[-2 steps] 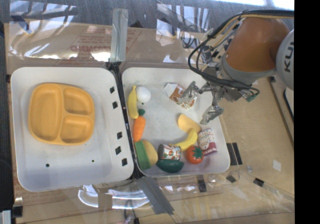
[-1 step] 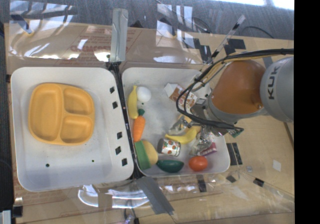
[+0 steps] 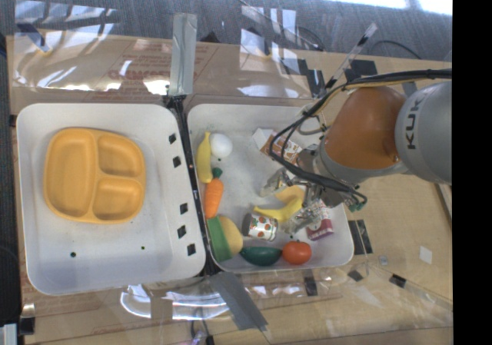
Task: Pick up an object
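Two white bins sit side by side on a brown bench. One bin (image 3: 269,259) is full of toy food, and the arm reaches into it. The gripper (image 3: 304,201) hangs low over a yellow banana (image 3: 283,204) near the middle of that bin. It looks like the banana is right at the fingers, but the wrist hides them, so I cannot tell if they are wide, narrow or holding it.

A small painted cup (image 3: 260,226) lies just beside the banana. A red tomato (image 3: 297,252) and a green cucumber (image 3: 260,256) lie near the bin's edge. A carrot (image 3: 214,195) and a white egg (image 3: 221,146) are farther off. The other bin (image 3: 46,267) holds a yellow tray (image 3: 94,175).

To do this well, the gripper should squeeze the banana across its thin middle, then lift straight up and slowly, so it bumps nothing else.
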You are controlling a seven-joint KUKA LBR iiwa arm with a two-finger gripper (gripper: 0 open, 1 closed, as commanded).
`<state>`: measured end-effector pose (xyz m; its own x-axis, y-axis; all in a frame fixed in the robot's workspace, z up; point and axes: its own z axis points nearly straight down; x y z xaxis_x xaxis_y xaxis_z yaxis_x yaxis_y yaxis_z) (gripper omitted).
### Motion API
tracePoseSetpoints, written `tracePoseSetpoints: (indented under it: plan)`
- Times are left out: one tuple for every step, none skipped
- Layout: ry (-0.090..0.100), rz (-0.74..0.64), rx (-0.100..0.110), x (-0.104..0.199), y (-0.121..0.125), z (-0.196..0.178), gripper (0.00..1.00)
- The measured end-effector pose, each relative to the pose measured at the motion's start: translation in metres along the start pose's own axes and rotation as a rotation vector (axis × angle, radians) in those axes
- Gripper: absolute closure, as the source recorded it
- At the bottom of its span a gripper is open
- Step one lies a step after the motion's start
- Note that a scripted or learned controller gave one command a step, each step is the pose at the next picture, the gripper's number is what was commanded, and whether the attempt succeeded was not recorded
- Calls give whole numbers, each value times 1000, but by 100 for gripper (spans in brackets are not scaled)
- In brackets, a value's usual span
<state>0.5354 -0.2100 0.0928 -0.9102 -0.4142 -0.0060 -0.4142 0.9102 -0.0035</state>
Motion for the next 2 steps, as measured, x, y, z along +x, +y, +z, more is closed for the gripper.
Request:
tracePoseSetpoints:
  plan:
    - [-7, -8, 5, -3, 1, -11, 100]
    - [-2, -8, 3, -51, 18, -119, 100]
